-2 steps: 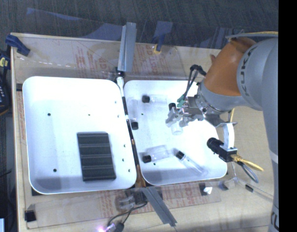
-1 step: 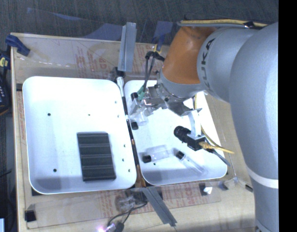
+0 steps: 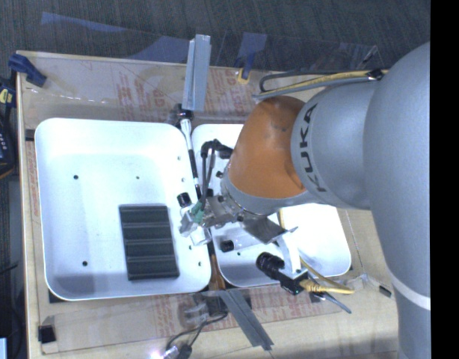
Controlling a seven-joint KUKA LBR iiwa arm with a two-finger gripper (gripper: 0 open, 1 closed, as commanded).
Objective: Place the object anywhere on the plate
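Observation:
A black ribbed rectangular plate [image 3: 148,241] lies flat in the front half of the left white bin [image 3: 80,155]. My gripper [image 3: 195,219] hangs over the divide between the two bins, just right of the plate's upper right corner. A small greenish bit [image 3: 192,215] shows at its tip, and I cannot tell whether it is held. The orange band and grey arm [image 3: 274,155] hide most of the right bin [image 3: 327,238].
The bins' adjoining rims [image 3: 203,264] run beneath the gripper. A grey metal bar [image 3: 197,69] stands at the back between the bins. Blue clamps [image 3: 25,69] sit on the bench's far left corner. White floor shows around the plate in the left bin.

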